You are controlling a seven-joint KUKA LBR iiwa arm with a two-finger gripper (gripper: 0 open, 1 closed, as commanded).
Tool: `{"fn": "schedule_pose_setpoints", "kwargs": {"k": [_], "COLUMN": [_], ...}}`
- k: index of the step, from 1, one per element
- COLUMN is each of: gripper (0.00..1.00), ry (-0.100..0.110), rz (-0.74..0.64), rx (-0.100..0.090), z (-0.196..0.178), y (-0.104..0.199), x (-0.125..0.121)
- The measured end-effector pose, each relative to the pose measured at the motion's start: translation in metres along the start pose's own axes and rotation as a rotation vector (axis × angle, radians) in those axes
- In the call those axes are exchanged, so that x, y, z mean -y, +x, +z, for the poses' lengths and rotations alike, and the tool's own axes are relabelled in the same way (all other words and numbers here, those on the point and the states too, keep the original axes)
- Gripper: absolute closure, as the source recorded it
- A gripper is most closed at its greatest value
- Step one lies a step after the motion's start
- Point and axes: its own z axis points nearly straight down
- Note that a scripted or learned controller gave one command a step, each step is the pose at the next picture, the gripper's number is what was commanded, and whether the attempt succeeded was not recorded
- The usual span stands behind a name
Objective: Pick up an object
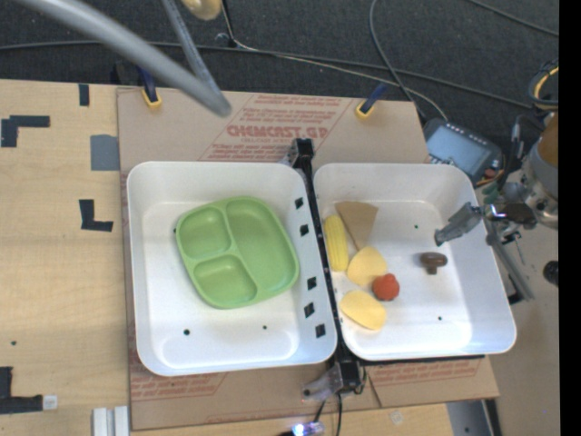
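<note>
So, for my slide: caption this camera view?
Gripper over right bin near brown piece; green tray left.

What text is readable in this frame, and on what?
"CHEMCAST" in large red letters, followed by letters I can't make out, on the brown board behind the bins.
Smaller red lines of print around it on the board: too blurred to read.
Red print on the board's front edge: illegible.

Light: bright, even, from above.
Shadows: soft, faint inside the bins (145,334).
Blur: grey bar (109,34) at top left smeared.
</note>
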Motion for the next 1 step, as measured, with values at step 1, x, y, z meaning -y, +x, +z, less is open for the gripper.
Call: {"fn": "schedule_pose_setpoints", "kwargs": {"k": [1], "gripper": [0.00], "ry": [-0.011], "rz": [-0.004], "rx": [0.002], "z": [-0.0060], "y": [0.0005], "x": [-0.0022]}}
